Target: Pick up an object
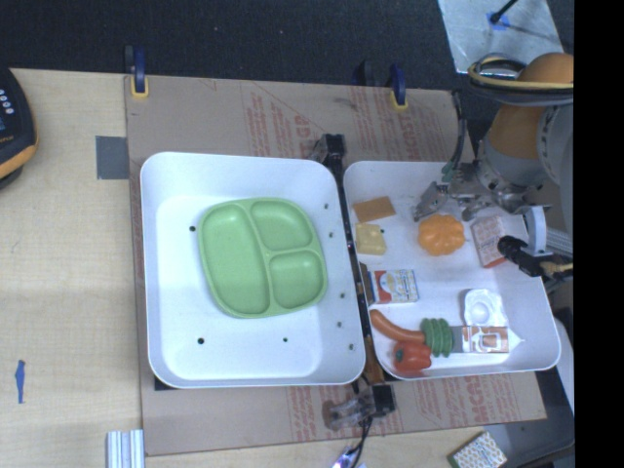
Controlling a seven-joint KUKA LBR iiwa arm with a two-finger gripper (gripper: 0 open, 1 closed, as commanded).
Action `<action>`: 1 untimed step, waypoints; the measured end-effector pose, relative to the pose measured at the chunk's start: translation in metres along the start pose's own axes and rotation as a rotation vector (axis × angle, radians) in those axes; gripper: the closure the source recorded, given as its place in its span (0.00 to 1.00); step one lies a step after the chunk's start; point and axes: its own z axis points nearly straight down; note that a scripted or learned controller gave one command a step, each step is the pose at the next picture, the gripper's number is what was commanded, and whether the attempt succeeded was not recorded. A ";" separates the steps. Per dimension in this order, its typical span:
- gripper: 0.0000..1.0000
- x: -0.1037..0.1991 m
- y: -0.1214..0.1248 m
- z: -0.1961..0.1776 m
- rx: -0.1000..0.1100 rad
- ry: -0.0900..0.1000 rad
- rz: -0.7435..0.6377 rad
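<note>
Over the right bin's [546, 359] far edge, my gripper [450, 201] hangs low with its fingers spread, nothing between them. Just on its near side lies the orange fruit [442, 234], roundish, so it has no long axis to speak of and points nowhere; I judge it my likeliest target, since I sit almost above it. Along the bin's near edge the carrot [395, 326] runs roughly left to right. The green plate [261, 257] sits mid-floor in the left bin [175, 178], well apart.

A pale wooden bench [68, 291] carries a brown cardboard sheet [244, 115]; beyond lies what looks like dark carpet [244, 13].
</note>
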 end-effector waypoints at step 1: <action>0.00 0.048 -0.062 0.002 0.014 0.005 0.002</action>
